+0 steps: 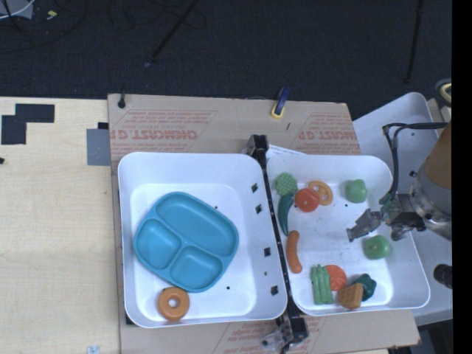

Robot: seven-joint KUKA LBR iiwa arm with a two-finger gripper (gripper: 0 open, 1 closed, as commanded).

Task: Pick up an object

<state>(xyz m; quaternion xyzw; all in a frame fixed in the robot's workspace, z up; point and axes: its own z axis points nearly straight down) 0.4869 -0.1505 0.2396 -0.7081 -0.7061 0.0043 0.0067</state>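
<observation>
so the gripper [380, 223] is down in the right bin [402, 169], coming in from the right edge, and its two grey fingers [361, 227] look spread apart with nothing between them as far as I can see. One finger pokes out to the left, the other sits lower and more to the right.

Closest thing to the fingers is a green round fruit [377, 248], just below them, maybe touching the lower one, can't really tell. Another green ball [356, 190] sits above and a bit left of the fingers, apart from them.

Further left of the fingers there's a red tomato [307, 200] with an orange ring slice [321, 191] right against its upper right, a bumpy light green piece [286, 184] above left of that, and a dark green pepper thing [284, 212] along the bin's left wall. An orange sausage-looking piece [294, 251] is below those, left and slightly down from the fingers.

Down below the fingers along the near wall: a green ridged block [320, 285], a red-orange round piece [335, 276] tucked beside it, a brown lump [350, 296] and a teal thing [366, 285] touching it.

Way off left, the left bin [147, 169] has a blue divided plate [186, 239] and a donut [174, 302] just below the plate
</observation>
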